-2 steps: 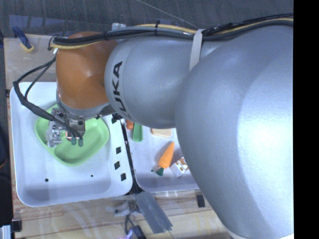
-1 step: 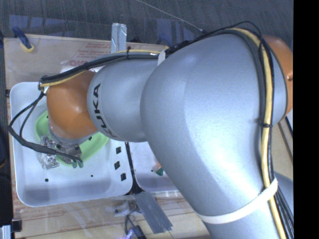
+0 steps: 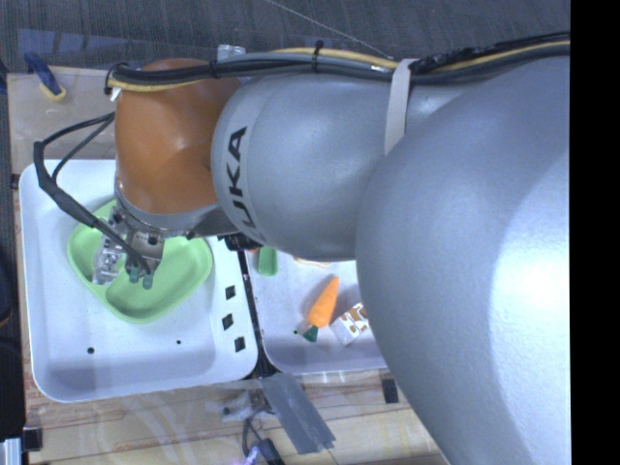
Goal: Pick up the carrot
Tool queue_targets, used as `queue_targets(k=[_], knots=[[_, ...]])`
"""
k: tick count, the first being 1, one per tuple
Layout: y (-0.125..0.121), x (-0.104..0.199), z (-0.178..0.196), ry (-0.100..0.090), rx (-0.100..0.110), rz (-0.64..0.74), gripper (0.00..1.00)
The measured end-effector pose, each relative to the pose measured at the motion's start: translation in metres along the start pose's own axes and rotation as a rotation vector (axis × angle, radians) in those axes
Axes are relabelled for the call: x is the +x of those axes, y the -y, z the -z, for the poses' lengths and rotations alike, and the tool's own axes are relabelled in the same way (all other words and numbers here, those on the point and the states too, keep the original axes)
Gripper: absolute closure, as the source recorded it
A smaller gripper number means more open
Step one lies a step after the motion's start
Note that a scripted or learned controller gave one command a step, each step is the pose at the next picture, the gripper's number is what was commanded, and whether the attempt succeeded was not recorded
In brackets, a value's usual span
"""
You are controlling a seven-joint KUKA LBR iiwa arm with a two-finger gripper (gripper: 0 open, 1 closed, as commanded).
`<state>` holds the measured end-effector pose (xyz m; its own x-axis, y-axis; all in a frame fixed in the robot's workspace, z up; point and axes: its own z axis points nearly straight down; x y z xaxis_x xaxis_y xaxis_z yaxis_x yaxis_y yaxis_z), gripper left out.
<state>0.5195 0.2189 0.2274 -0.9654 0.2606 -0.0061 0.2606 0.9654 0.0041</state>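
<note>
The carrot (image 3: 323,304) is orange with a green tip and lies in the right bin (image 3: 291,356), near that bin's left wall. My gripper (image 3: 124,267) hangs over the left bin (image 3: 58,356), well to the left of the carrot, above a light green bowl (image 3: 184,269). It is open, and only the green of the bowl shows between its fingers. The arm's orange band and grey body cover much of the right bin.
A small green piece (image 3: 266,260) sits beside the divider, just above and left of the carrot. A white boxy item (image 3: 351,325) lies directly right of the carrot. A blue object (image 3: 44,76) rests on the bench at the top left.
</note>
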Motion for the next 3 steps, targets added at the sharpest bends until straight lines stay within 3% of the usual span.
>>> queue_targets(k=[1,2,3], knots=[[-0.005,-0.034,-0.106,-0.004,0.001,0.415,1.00],[-0.031,-0.119,-0.125,-0.002,0.001,0.567,1.00],[-0.034,-0.127,-0.037,0.003,0.000,0.170,1.00]])
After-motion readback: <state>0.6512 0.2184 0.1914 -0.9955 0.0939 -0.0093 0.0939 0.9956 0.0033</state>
